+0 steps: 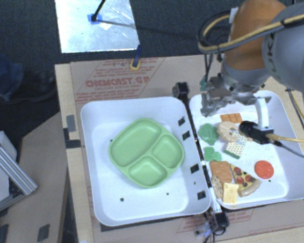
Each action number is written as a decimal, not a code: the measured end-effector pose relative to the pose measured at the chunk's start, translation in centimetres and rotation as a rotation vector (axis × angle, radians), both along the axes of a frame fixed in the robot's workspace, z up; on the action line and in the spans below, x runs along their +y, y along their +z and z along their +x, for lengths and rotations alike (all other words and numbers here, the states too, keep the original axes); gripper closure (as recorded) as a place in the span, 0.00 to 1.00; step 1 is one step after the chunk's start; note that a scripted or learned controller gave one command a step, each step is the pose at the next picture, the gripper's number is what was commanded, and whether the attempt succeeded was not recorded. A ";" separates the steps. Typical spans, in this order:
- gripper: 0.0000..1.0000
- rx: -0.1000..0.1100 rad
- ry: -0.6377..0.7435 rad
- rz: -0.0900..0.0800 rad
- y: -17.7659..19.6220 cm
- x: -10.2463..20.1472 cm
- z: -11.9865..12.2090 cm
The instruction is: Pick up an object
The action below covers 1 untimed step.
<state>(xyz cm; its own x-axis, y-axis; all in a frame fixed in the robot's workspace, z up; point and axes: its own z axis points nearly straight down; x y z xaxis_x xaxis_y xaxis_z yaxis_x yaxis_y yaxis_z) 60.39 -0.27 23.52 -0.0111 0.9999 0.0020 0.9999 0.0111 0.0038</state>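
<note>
Pincer (211, 106) hovering over right bin (290, 130) back corner, beyond green food piece (208, 133), apparently lining up grab; finger spread impossible telling.

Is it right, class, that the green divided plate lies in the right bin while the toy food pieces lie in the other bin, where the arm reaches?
Not quite. The camera view shows the green divided plate in the left bin, not the right. The rest stands: the toy food pieces lie in the other bin, where the arm reaches.
</note>
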 end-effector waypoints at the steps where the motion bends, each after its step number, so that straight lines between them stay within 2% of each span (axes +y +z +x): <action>1: 1.00 0.000 -0.001 0.000 0.6 5.4 1.2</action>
